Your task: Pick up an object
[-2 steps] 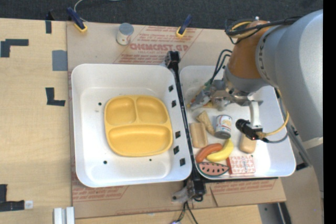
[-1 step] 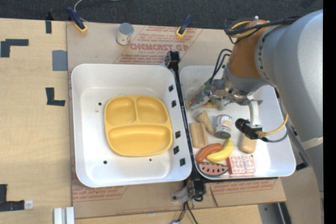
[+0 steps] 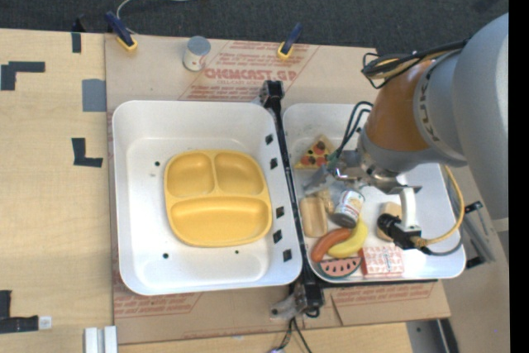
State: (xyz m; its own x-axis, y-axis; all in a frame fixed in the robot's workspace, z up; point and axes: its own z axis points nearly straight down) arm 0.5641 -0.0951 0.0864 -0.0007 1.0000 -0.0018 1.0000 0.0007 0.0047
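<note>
A watermelon slice point(image 3: 338, 267) and a red-and-white box point(image 3: 383, 260) lie at the near edge of the right bin point(image 3: 450, 260), with a banana point(image 3: 354, 239) and red sausage point(image 3: 325, 242) just behind; the pincer point(image 3: 340, 178) hangs low over a small can point(image 3: 348, 207) at the bin's middle, whether it grips cannot be told; a yellow divided plate point(image 3: 218, 198) sits in the left bin point(image 3: 132, 202) on the worktop point(image 3: 50, 178).

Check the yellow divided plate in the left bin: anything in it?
Empty. The yellow plate lies flat in the left bin, all three compartments bare.
</note>
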